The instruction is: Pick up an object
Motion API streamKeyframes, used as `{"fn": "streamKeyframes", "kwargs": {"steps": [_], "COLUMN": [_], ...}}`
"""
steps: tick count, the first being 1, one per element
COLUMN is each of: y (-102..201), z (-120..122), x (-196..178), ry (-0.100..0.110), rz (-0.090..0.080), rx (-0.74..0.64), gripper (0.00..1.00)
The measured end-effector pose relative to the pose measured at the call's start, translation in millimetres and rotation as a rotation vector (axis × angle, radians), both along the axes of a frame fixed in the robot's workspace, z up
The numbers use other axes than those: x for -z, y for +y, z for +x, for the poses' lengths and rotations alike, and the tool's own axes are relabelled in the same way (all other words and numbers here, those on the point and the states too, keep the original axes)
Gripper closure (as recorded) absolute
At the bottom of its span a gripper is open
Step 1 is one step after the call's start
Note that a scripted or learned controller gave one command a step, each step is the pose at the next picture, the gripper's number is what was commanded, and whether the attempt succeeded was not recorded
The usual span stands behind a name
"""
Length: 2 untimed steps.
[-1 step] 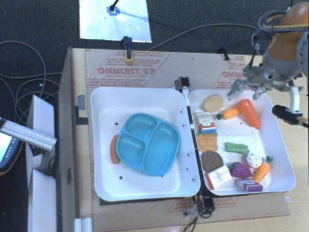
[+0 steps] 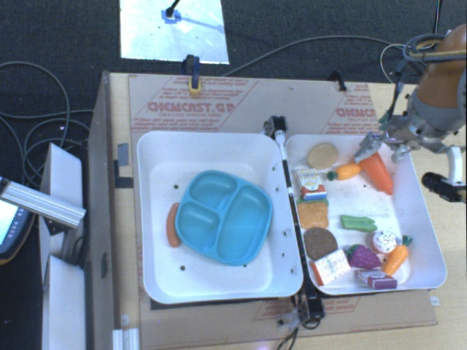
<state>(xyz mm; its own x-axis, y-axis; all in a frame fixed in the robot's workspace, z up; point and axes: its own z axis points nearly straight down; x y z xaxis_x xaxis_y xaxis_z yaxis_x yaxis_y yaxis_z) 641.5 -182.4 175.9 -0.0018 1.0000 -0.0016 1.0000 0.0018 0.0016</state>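
On your counter [image 2: 241, 93], the end effector [image 2: 384, 143] sits over the right white bin [image 2: 427, 217], beside the large orange plastic carrot [image 2: 378, 172]; grip state indeterminate, pick unconfirmed.

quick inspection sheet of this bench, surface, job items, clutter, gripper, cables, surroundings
surface: cardboard sheet under two white bins, left bin and right bin
job's things: right bin holds toy food, including a large carrot, small carrot, green piece and round cracker
clutter: blue divided plate and a sausage in the left bin
grippers: gripper at the right bin's far edge, by the large carrot; grip unclear
cables: grey cable across the dark floor
surroundings: shiny square plate beyond the bench
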Motion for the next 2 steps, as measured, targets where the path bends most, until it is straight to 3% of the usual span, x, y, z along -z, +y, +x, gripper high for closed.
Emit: {"fn": "streamKeyframes", "kwargs": {"steps": [1,2], "y": [-24.4,11.9], "z": [26.7,-24.3], "x": [73.8,91.7], "ry": [0.001,0.001], "rz": [0.001,0.001], "rx": [-0.001,0.0], "gripper": [0.0,0.0]}}
